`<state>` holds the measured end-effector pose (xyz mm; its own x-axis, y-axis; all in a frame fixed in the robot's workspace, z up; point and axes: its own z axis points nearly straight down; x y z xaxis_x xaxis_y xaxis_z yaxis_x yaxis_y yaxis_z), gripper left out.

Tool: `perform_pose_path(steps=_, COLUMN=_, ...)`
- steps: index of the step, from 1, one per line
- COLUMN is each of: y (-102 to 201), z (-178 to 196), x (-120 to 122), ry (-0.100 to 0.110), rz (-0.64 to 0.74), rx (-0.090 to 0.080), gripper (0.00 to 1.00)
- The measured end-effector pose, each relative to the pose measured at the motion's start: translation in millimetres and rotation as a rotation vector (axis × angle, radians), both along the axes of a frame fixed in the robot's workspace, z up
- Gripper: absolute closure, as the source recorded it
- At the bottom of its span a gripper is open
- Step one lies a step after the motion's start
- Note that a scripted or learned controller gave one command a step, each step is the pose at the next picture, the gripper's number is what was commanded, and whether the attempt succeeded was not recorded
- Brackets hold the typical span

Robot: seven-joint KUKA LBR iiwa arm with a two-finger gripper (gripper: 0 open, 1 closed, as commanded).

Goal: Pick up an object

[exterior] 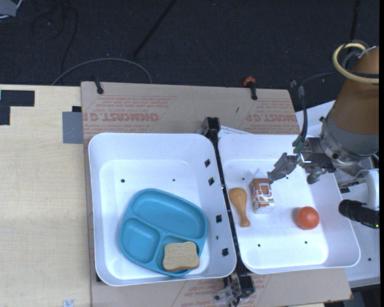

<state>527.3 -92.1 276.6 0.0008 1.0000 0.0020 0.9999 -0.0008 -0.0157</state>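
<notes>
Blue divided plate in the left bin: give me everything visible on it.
The blue plastic divided plate is a rounded, tray-like dish with raised ridges that split it into three compartments. It looks matte and undamaged. It lies flat but turned at an angle on the floor of the left white bin, toward the near side. A tan slice of toy bread rests in its near-right compartment, overlapping the rim. Nothing else touches it.

The cardboard sheet point(179, 107) bears upside-down lettering, not clearly readable.
</notes>
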Motion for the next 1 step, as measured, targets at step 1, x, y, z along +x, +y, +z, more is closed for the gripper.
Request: perform_pose_path(steps=1, y=-0.2, z=6.0, x=1.7, ry=-0.012, rz=0.002, rx=-0.001, gripper=0.0)
